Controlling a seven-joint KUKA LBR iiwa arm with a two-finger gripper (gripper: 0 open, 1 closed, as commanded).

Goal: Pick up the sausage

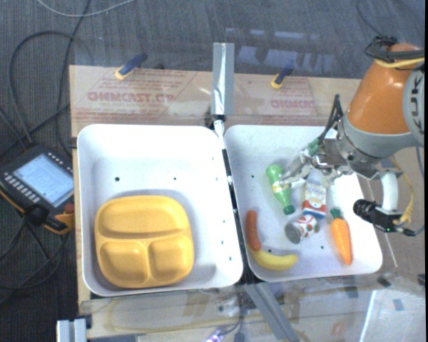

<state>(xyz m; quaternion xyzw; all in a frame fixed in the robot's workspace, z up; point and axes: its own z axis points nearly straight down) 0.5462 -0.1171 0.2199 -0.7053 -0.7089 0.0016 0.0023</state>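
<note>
In the right bin (371,258) | sausage (252,230) beside banana (274,260) | end effector (303,171) over green bottle (277,185), grip state unclear

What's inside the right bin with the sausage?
The right bin holds the sausage, a banana, carrot, green bottle and a can. The arm covers the far right corner.

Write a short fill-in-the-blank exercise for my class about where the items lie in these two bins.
1. The yellow divided tray lies in the ___ bin.
2. The sausage lies just above the ___.
3. The carrot lies in the ___ bin.
4. The gripper hovers beside the ___ bottle.

Missing words: left; banana; right; green
</note>
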